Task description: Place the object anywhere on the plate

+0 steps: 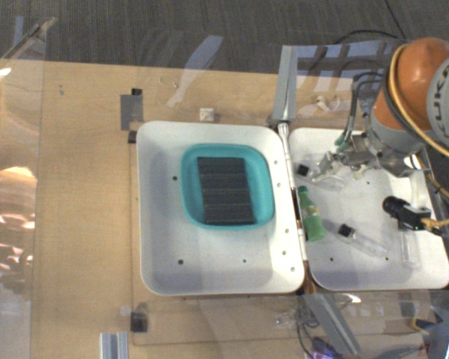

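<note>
The green bottle (310,214) lies at the right bin's (374,279) left wall, not yet lifted. The teal plate (263,176) in the left bin (209,271) awaits it. Farther back, the gripper (337,167) hovers; its opening can't be told.

Grey KUKA arm (441,96) with orange band, black lettering, dark cables, and metallic gripper (337,163).
</note>
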